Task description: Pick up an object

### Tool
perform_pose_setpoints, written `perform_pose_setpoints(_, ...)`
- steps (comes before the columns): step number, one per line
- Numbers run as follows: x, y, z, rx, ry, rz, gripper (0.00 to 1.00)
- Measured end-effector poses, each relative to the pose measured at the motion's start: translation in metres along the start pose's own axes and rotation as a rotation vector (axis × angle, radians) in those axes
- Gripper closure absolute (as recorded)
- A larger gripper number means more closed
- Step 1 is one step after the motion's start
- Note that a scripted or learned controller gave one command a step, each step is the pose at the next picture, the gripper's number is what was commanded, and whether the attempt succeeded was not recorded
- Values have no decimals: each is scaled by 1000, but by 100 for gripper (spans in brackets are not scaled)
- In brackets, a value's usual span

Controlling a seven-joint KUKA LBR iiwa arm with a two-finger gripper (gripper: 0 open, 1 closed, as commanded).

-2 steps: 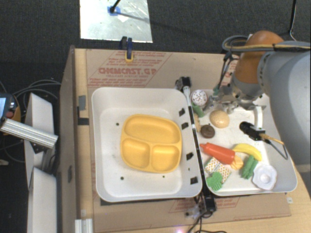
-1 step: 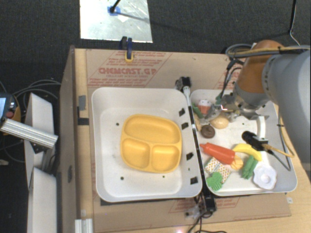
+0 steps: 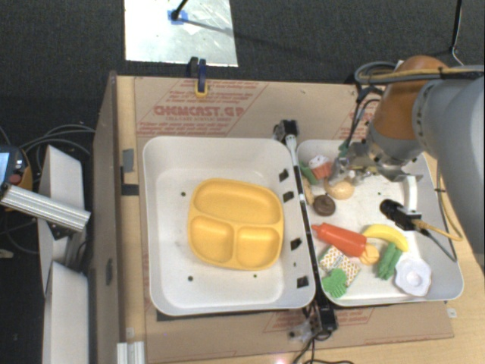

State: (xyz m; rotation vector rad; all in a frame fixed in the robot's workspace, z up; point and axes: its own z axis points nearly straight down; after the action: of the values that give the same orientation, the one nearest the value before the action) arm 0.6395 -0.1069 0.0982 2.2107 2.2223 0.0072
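Your surface (image 3: 227,108) carries two white bins. The left bin (image 3: 163,226) holds a yellow divided tray (image 3: 233,223). The right bin (image 3: 447,275) holds the clutter: a carrot (image 3: 341,238), a banana (image 3: 386,236), a white round piece (image 3: 412,276), a dark brown lump (image 3: 324,204) and a pale bun-like piece (image 3: 342,190). The arm (image 3: 432,116) reaches low over that bin's far end, its claw (image 3: 350,165) just above the pale piece. You cannot tell whether the claw is released or clenched. By my judgement nothing is lifted yet; the grasp and lift remain.
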Motion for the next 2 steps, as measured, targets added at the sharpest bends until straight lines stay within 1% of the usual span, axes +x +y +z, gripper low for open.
perform_pose_setpoints(1,79,-12,-93,-2,5,-7,100)
perform_pose_setpoints(2,4,-33,-85,8,-1,10,100)
